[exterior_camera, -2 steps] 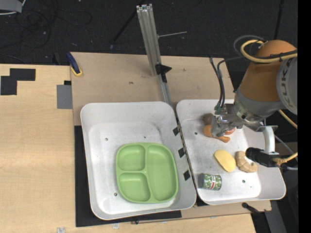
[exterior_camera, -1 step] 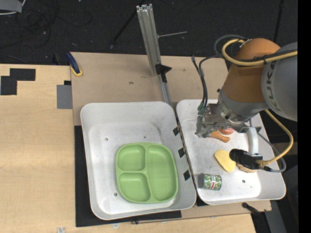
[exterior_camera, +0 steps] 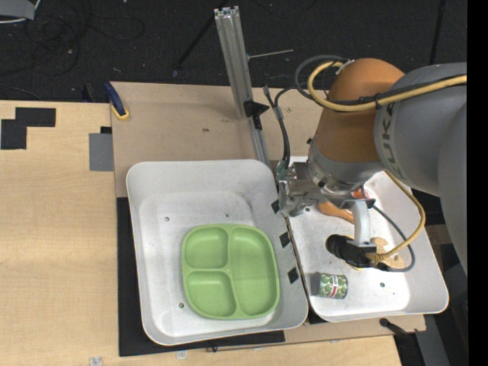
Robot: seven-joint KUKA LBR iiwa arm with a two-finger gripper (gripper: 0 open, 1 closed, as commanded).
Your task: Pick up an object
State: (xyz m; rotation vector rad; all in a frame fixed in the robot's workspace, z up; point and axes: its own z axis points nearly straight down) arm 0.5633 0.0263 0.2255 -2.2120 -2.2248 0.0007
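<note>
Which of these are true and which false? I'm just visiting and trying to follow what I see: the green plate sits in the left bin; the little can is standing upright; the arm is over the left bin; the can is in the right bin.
1. The green divided plate sits in the left bin. True.
2. The small can stands upright. False: it lies on its side.
3. The arm is over the left bin. False: it hangs over the right bin.
4. The can is in the right bin. True, near its front edge.
</note>
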